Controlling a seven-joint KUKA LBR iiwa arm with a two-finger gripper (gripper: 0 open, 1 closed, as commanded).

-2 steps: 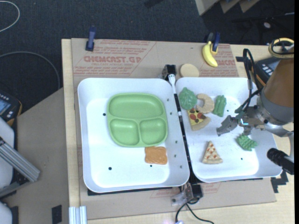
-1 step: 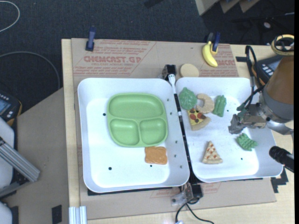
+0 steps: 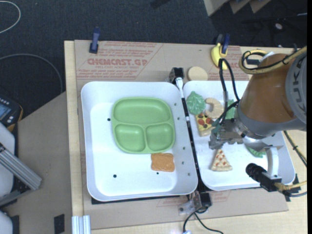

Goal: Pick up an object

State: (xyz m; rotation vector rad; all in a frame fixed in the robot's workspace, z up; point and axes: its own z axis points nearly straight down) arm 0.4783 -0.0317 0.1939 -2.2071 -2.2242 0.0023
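1. My gripper (image 3: 218, 141) hangs low over the right bin (image 3: 234, 185). Can't tell its setting; the wrist hides it.
2. Likely target, my guess: pizza slice (image 3: 221, 161), just below the gripper toward the bin's front, not touching. Flat triangle, tan crust, red dots, looks like hard plastic.
3. Risk: the slice lies flat on a slick white floor, so a close from above could skid it away or come up with nothing.
4. Second pizza piece (image 3: 204, 122) sits just up-left of the gripper, near the divider wall. Same flat toy look. Risk: a drop between the two clips both and grabs neither.
5. Beige ring (image 3: 213, 105) is farther up, rounded and smooth. Green leafy piece (image 3: 196, 101) sits beside it, crinkled, maybe soft. Crowded corner, so a nudge shoves them together.
6. Green scrap (image 3: 256, 151) is on the gripper's far side, half under my arm; shape unclear.
7. Black cable (image 3: 223, 84) runs down toward the wrist. Snag risk if I swing.
8. Left bin (image 3: 97, 145), well apart: green divided tray (image 3: 144, 125), smooth, moulded, three sections. Orange block (image 3: 162, 162) is just in front of it, rounded and matte.
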